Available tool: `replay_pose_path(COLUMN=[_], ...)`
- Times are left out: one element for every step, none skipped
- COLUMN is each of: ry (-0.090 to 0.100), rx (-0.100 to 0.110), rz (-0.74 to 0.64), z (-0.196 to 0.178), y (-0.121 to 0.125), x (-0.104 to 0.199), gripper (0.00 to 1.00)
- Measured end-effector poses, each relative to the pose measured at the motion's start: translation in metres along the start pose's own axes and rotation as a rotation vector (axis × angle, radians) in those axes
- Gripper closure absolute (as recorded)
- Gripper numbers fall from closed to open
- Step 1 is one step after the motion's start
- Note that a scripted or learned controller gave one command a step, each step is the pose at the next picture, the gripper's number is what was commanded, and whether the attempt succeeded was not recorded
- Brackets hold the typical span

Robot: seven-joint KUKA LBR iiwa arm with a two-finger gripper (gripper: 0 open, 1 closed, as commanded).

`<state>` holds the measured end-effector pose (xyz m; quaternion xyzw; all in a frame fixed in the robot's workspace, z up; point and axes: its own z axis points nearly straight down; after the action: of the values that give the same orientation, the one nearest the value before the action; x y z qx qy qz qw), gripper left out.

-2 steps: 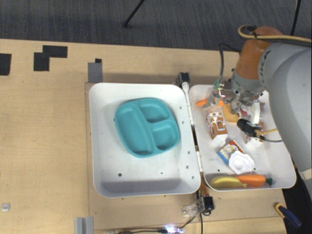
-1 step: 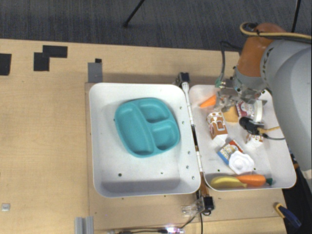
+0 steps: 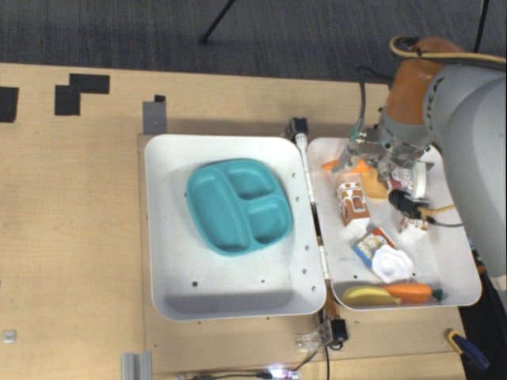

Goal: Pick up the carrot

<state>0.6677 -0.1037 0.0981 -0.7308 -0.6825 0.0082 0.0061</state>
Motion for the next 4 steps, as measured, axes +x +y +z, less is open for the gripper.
replay_pose_path(ry=[0.003,0.005,-0.004,-0.003], rx=[0.002,-0.002,0.004,0.002], rz=[0.058,0.100,0.091,0.090], z=[0.012,0.014,0.001,0.001], y=[-0.001,0.001,0.001,0.001], x=[-0.001,-0.025,-0.027,-0.026], gripper=[0.00,0.00,1.00,0.00])
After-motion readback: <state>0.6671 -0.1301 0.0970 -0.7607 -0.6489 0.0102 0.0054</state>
